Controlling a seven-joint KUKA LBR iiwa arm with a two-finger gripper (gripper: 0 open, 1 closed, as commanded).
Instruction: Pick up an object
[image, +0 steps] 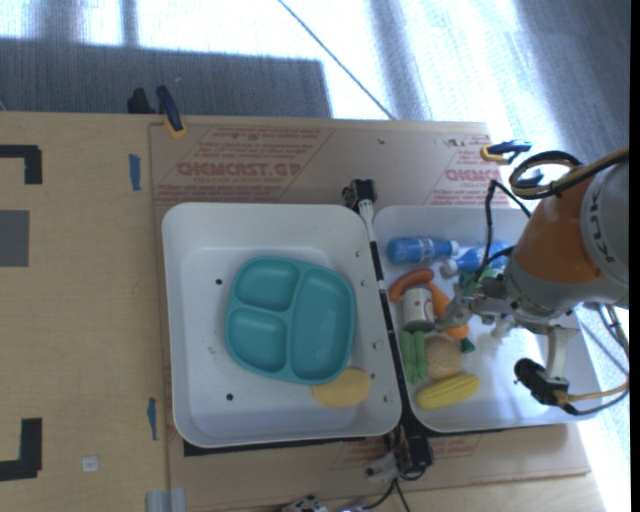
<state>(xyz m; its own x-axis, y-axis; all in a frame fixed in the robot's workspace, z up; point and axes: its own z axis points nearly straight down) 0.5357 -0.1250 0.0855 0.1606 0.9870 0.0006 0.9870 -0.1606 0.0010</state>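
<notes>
Orange-banded arm (565, 250) brings the end effector (462, 312) low over the right bin (500, 415), among crowded toy food, likely targeting the carrot (450, 325); whether anything is gripped I cannot tell. Corn (447, 391) lies near; the teal plate (292, 320) sits well apart

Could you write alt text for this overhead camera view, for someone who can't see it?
A grey and orange robot arm reaches into the right bin above toy food: corn, a carrot, a blue bottle. The left bin holds a teal divided plate and a yellow piece.
</notes>
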